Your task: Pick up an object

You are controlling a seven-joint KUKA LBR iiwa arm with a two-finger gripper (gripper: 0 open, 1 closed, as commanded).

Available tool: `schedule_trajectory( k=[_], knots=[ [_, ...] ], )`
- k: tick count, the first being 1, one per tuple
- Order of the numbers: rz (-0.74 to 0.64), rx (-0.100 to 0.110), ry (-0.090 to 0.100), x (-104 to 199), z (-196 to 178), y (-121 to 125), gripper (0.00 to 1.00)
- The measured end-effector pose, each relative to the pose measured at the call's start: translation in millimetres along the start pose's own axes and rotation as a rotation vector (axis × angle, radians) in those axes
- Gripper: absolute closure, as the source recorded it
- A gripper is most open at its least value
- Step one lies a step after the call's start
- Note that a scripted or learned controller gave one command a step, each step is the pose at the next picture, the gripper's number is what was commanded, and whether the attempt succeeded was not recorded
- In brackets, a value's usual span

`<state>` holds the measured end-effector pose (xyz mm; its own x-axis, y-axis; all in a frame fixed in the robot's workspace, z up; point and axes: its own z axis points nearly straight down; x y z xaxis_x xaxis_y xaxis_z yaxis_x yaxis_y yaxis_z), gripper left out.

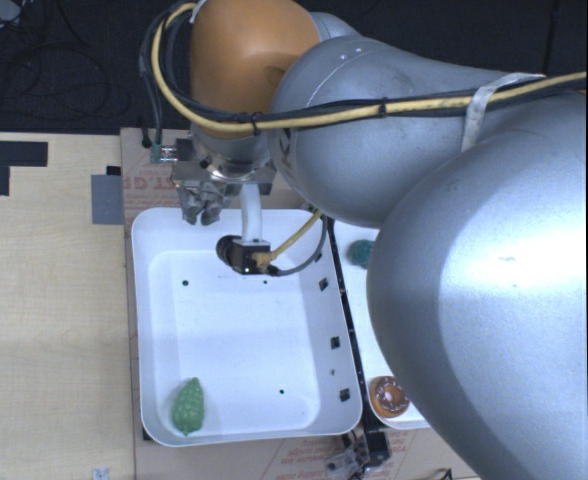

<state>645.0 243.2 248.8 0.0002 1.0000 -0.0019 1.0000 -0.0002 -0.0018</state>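
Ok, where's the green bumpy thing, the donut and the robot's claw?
Green bumpy thing [187,407]: camera view, its middle.
Donut [387,396]: camera view, its glazed top.
Gripper [203,211]: camera view, between its fingertips.

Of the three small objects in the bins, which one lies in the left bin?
The green lumpy object, in the near left corner of the left bin. The teal object and brown round object lie in the right bin.

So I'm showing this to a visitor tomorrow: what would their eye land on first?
The huge grey arm with its orange band fills the right and top. Its gripper hangs over the far edge of the left bin. A green lumpy object lies in that bin's near left corner.
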Motion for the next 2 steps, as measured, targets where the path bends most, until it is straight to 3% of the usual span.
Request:
schedule_trajectory(
  k=[1, 2],
  knots=[
    [0.002, 0.007, -0.001, -1, 38, -27, 1.0],
    [-0.004, -0.012, 0.005, 1, -79, 1, 1.0]
  ],
)
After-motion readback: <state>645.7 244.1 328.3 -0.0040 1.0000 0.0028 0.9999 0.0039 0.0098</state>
